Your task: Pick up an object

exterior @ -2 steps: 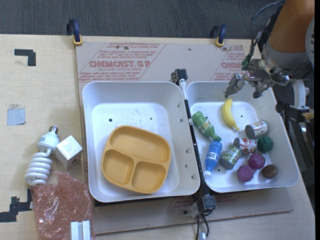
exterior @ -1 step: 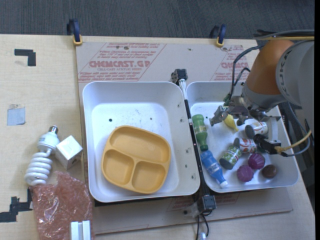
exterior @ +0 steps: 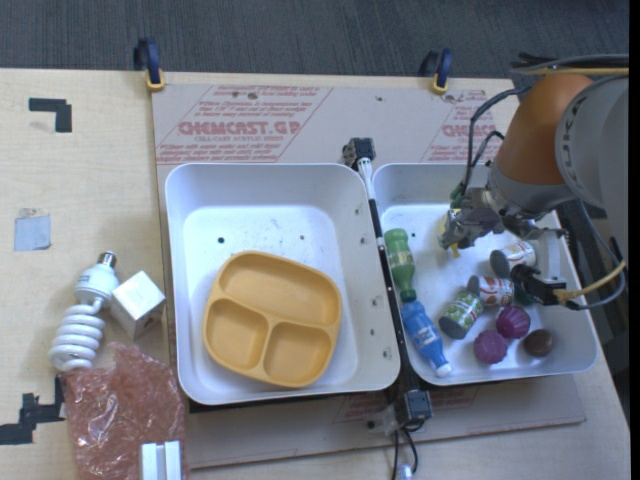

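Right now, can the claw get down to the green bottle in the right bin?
Probably yes. The green bottle lies along the left wall of the right bin, uncovered from above, and the claw hovers just right of it. The wall alongside may crowd one side of a grasp.

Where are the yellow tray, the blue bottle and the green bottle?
yellow tray (exterior: 272,317): camera view, on the ridge between its compartments.
blue bottle (exterior: 421,334): camera view, on its body.
green bottle (exterior: 400,259): camera view, on its body.

The arm (exterior: 575,138) covers the right bin's (exterior: 420,183) far right corner and runs off frame
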Robot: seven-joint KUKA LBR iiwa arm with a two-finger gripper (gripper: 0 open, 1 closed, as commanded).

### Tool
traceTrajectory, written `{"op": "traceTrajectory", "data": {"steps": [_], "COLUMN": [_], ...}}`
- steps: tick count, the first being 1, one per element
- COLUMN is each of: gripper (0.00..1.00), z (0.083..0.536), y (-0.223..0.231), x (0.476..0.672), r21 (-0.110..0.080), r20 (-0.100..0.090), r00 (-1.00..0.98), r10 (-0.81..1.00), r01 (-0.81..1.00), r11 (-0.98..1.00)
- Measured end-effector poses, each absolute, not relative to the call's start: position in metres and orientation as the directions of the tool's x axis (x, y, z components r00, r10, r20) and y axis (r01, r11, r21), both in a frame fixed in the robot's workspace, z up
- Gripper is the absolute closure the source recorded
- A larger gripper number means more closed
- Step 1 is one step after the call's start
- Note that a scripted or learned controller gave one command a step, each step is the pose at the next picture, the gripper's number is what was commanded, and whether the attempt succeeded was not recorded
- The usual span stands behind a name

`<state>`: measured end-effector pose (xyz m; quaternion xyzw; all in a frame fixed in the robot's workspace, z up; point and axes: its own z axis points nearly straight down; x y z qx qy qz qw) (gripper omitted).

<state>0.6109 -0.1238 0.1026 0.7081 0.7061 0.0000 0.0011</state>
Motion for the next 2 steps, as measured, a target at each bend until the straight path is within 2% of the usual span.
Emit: {"op": "traceTrajectory", "data": {"steps": [1,2], "gripper": [1.0,1.0], "z": [0.1925,0.2023], "y": [-0.0668,-0.0672], "x": [0.6481,0.6485], "r21": [0.001,0.001], "r20": [-0.001,-0.003], "r00": [-0.001,-0.004], "r10": [1.0,1.0], "r01": [1.0,1.0], "r11": [0.001,0.004]}}
